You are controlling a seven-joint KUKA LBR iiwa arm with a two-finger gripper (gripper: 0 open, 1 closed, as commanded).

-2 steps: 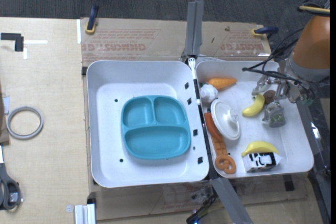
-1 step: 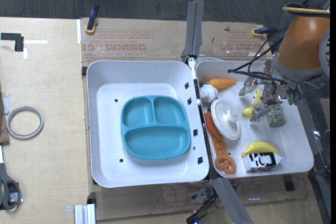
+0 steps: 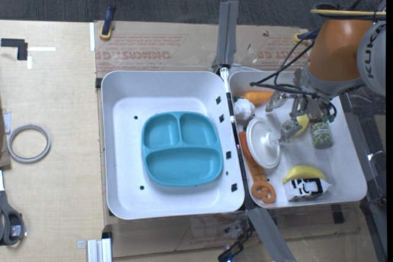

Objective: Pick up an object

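Grey gripper (image 3: 299, 121) low over right bin (image 3: 355, 184) near far edge, beside speckled jar (image 3: 321, 135); finger state cannot tell. Yellow piece by fingers, grasp unconfirmed. Banana (image 3: 302, 173) near front edge. Blue tray (image 3: 182, 148) centred in left bin (image 3: 116, 150), likely drop spot.

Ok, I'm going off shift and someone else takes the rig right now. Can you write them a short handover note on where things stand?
Hand: low in the right bin, over its upper middle; whether it grips anything cannot be told.
Right bin holds: banana, black-and-white box, pretzel, clear lid, orange carrot, white ball, small jar.
Left bin: teal divided plate.
Done: arm is down among the objects.
Left: grasp confirmed, object lifted.
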